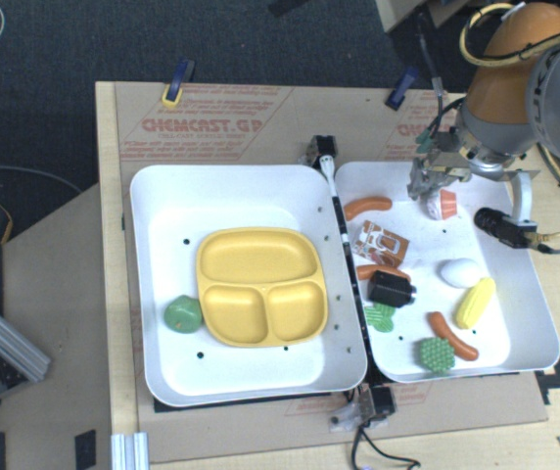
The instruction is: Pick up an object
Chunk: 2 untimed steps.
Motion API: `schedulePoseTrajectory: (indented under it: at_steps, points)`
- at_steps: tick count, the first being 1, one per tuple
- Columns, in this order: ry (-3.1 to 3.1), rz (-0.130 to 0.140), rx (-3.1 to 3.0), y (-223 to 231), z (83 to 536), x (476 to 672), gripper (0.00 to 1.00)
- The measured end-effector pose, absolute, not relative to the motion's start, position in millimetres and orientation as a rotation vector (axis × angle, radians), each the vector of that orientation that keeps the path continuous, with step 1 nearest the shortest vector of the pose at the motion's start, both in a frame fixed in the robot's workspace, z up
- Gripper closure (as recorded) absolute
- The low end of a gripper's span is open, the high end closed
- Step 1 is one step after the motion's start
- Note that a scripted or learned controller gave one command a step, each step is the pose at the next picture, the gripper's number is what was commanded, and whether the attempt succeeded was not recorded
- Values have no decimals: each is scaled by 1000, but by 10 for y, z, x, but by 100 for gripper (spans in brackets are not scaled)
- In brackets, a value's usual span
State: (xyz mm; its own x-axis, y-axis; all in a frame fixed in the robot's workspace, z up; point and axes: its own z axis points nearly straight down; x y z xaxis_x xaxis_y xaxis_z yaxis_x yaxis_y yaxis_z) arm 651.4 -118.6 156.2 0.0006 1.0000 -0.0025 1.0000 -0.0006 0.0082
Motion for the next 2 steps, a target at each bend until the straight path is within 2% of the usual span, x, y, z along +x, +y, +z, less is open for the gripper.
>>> schedulePoseTrajectory:
  at_steps: [2]
  points:
    - [2219, 5, 2217, -1197, 2272, 6497, 100]
